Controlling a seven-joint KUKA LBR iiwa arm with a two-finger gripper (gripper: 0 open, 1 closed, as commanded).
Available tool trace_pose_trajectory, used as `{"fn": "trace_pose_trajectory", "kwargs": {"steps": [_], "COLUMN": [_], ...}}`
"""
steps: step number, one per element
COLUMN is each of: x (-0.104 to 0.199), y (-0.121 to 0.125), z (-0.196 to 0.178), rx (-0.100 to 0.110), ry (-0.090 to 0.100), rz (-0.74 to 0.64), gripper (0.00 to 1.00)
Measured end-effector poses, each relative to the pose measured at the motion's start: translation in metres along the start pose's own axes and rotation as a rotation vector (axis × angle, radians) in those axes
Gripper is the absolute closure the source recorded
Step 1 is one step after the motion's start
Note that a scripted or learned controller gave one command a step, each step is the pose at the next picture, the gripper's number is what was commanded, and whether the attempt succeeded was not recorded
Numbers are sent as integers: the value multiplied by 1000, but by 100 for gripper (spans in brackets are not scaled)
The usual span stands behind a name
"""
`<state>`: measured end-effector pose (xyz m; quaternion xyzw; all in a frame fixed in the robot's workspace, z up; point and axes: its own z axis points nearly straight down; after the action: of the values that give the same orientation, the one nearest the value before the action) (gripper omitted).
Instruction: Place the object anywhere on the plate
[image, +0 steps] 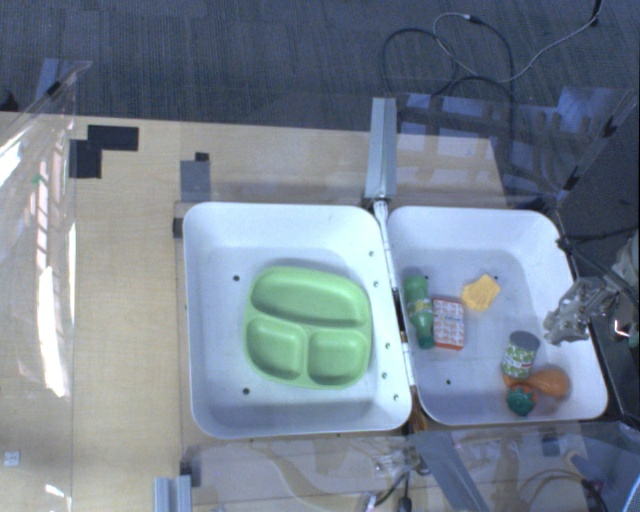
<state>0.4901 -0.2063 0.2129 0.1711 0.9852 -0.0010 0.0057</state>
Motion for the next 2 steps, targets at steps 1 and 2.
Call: {"fn": "trace_pose_trajectory", "kwargs": {"steps": [1,2], "x": [-40,-33], "y": [78,124], "z": [-7,107], "rx": [-2,-8], "ry": [3,-13], "rz": [133,473], "gripper": [100,100]}}
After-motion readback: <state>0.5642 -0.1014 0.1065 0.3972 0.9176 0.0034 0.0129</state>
